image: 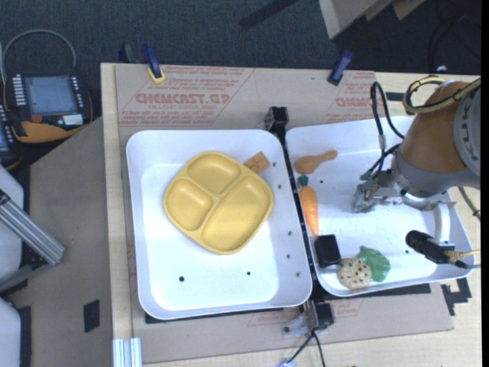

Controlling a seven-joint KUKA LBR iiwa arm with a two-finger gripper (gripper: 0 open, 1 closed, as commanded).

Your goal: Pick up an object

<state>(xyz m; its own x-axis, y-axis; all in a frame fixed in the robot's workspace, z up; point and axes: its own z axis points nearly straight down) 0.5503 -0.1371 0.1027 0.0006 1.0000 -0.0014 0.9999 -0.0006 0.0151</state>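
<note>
My gripper point(370, 198) hangs low over the middle of the right bin point(348, 147), above bare white floor. A tan drumstick point(315, 161) lies at the bin's back left. An orange carrot point(309, 209) lies lengthwise along the left wall. Near the front edge sit a black block point(328, 251), a round holed cookie-like piece point(354, 274) and a green leafy piece point(376, 260). All of them lie apart from the gripper, to its left and front.
The left bin point(153, 228) bears a yellow divided plate point(219, 201) with a small brown block point(257, 162) at its back right corner. A black divider point(289, 182) runs between the bins. The grey arm point(439, 147) covers the right bin's right side.
</note>
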